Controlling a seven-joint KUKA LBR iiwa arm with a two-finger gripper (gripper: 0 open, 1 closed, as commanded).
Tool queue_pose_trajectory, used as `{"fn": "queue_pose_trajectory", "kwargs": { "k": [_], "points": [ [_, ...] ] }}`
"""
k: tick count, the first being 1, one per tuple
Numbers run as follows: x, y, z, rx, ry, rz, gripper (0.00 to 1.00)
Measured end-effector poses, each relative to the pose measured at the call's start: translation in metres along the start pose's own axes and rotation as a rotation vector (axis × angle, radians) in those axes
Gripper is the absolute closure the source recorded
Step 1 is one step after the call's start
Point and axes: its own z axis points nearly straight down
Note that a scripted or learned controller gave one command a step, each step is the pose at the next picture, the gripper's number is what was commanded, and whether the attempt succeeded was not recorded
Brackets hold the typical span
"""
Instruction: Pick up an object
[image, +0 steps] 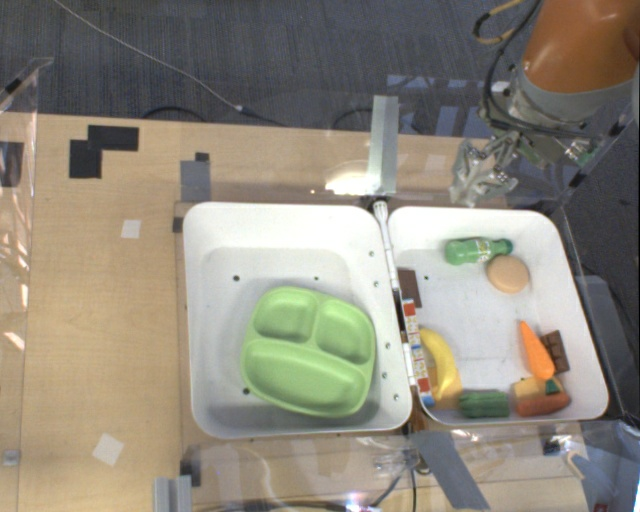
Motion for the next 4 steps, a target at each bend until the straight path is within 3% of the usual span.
{"fn": "queue_pose_trajectory", "kwargs": {
  "k": [3,4],
  "points": [
    [-0.008,-0.004,-0.042,0.021,-0.03,0.006,1.0],
    [0.031,-0.019,0.006,-0.032,0.028,-0.419,1.0]
  ]
}}
